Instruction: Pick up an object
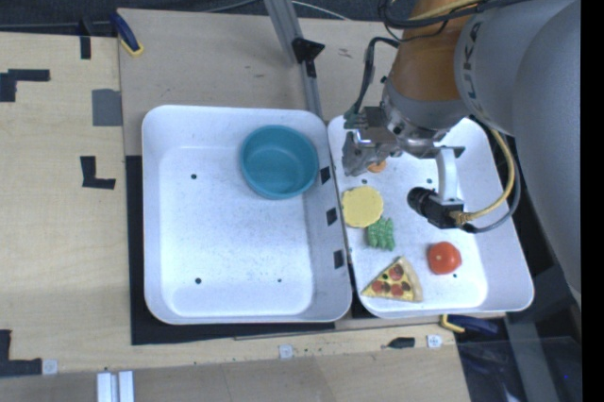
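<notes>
Two white bins sat side by side on the counter, the left bin [179, 230] larger in view and the right bin [500, 287] partly covered by the arm [528, 79] reaching in from the counter's right edge. A blue bowl [277, 160] stood in the left bin, close to its far right corner and upright.

Four small things lay in the right bin, all along its left side. A yellow disc [361, 206] lay nearest the wall shared with the left bin, about midway down. Just below it, touching or nearly so, was a green piece [381, 233] (knobbly, like a bunch of grapes or broccoli; too small to say which). A pizza slice [394, 281] lay near the bin's near left corner, and a red tomato [444, 257] sat to its right, apart from it.

The tool [361, 155] hung low over the far left part of the right bin, just above the yellow disc. A small orange thing [377, 166] showed right beside the tool's tip, mostly hidden by it; whether it was between the fingers could not be told, nor whether the fingers stood wide or narrow. A black fitting [429, 205] with cables hung from the wrist over the bin's middle.
</notes>
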Available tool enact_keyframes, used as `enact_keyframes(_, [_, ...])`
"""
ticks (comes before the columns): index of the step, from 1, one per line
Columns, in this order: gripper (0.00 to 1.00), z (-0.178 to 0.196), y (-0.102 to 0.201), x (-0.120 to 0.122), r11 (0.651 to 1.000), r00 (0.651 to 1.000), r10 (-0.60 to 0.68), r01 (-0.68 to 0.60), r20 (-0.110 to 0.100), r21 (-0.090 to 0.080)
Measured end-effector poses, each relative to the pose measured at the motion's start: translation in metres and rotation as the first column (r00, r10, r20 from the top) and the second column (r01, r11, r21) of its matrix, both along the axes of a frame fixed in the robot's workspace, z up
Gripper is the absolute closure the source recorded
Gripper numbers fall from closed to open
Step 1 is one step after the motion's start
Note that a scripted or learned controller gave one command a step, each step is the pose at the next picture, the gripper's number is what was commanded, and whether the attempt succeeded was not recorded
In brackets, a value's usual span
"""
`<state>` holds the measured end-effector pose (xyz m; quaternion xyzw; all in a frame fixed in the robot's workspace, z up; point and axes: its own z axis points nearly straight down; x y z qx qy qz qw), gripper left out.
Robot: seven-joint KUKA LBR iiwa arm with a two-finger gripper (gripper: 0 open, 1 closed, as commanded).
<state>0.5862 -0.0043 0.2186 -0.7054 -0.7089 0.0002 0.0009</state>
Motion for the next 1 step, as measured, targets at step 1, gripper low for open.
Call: enact_keyframes(1, [1.0, -0.007, 0.0556, 0.0155, 1.0, 1.0, 0.0, 0.0, 0.0, 0.0])
